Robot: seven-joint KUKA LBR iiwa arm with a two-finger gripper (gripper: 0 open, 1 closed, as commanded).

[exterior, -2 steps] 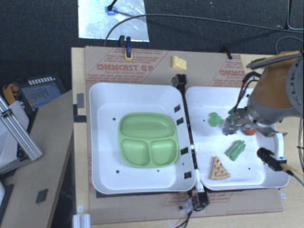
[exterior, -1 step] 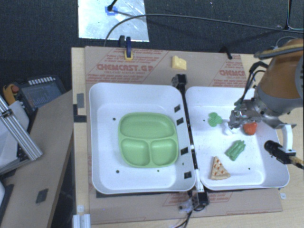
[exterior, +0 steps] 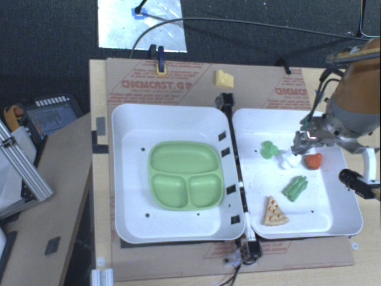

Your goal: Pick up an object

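Claw [exterior: 302, 143] low in the right bin [exterior: 339, 219], near its far-right rim.
Whether it grips anything, I cannot tell. It sits among a white piece [exterior: 290, 161], red piece [exterior: 313, 160] and green broccoli [exterior: 269, 150]; green beans [exterior: 295, 187] and pizza slice [exterior: 274, 212] lie nearer. The left bin [exterior: 128, 159] holds 1 green divided plate [exterior: 183, 175] on the tabletop [exterior: 98, 177].

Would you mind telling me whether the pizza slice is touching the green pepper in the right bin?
Apart. The camera view shows a strip of bare white bin floor between the pizza slice and the green pepper lying above it.
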